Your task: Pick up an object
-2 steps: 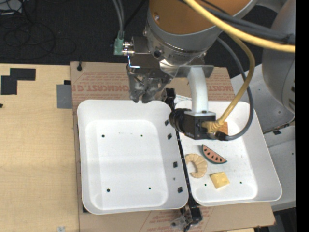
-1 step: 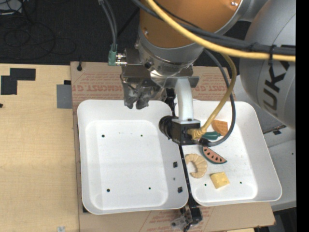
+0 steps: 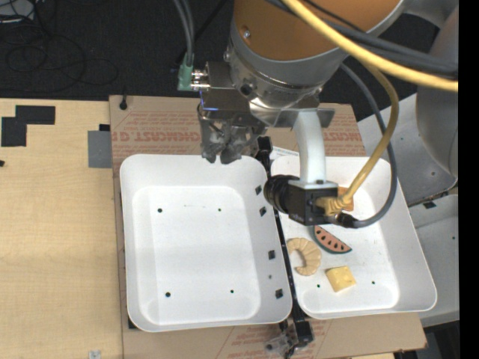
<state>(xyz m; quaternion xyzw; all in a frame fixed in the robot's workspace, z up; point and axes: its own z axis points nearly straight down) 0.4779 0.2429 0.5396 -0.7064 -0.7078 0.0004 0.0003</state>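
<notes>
Three items, croissant (image 3: 305, 255) among them, fill the right bin (image 3: 389, 290); pincer (image 3: 224, 149) state unclear, cardboard print unreadable.

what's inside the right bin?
Right bin holds a croissant, a watermelon slice and a yellow cheese-like piece, all near its left side. The arm covers the bin's upper left part, so anything there is hidden.

The table (image 3: 52, 200) is light wood. A brown cardboard sheet (image 3: 161, 129) lies on it, and two white bins (image 3: 138, 238) (image 3: 408, 275) sit side by side on top.
</notes>
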